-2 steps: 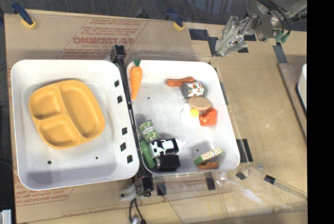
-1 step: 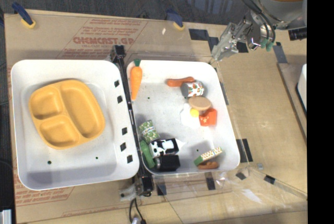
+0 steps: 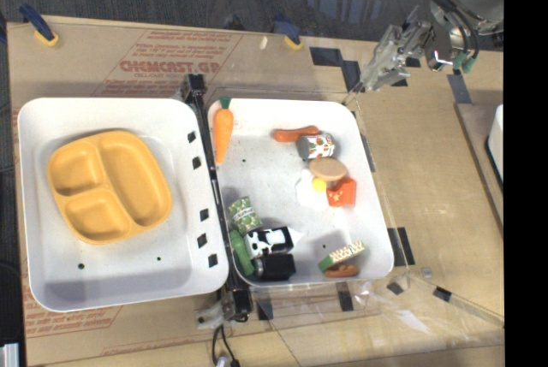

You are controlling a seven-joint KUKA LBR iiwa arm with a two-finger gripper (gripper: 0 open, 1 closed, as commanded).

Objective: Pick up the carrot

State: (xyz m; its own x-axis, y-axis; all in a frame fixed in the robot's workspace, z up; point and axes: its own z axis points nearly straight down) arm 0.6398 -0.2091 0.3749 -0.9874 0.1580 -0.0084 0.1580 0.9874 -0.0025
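Note:
The carrot is orange with a green top and lies lengthwise against the left wall of the right bin, in its far left corner, with the green end pointing away. My gripper hangs above the bench just beyond the bin's far right corner, well to the right of the carrot. It is open and nothing sits between its fingers.
The right bin also holds a sausage, a small can, a red block, a green packet, a black-and-white toy and a hot dog. A yellow divided plate fills the left bin.

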